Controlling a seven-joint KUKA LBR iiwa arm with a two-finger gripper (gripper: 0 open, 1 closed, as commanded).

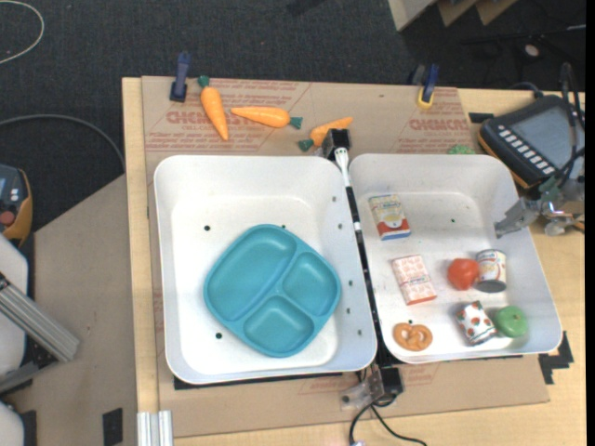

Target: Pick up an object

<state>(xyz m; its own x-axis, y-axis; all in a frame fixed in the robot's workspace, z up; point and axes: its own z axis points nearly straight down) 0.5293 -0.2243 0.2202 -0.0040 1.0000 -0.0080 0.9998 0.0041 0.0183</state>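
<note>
Gripper (517, 216) is seen at the right bin's (437, 170) right rim, its state impossible to tell. Near it lie a tomato (463, 272) and can (491, 269); a teal tray (271, 290) is held by the left bin (177, 249)

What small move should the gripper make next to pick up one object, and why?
Probably it should move in from the right edge of the right white bin and stop above the red tomato-like ball. The metal gripper sits at that bin's rim, above none of the items, and the ball lies nearest among them, beside a small can.
</note>
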